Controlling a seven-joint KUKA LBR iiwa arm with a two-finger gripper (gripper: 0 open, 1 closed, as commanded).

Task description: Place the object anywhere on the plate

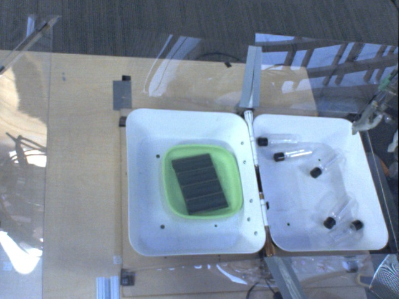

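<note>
Clear black-capped vials (292,156) right of the green plate (202,183) are barely visible against the bin; the dark ridged block (199,184) sits on that plate. Claw state: can't tell.

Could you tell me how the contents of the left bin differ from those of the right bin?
The left bin holds one green plate bearing a dark ridged block, centred; the right bin holds several small clear vials with black caps, scattered and lying at different angles. Both bins are shallow, white and square.
</note>
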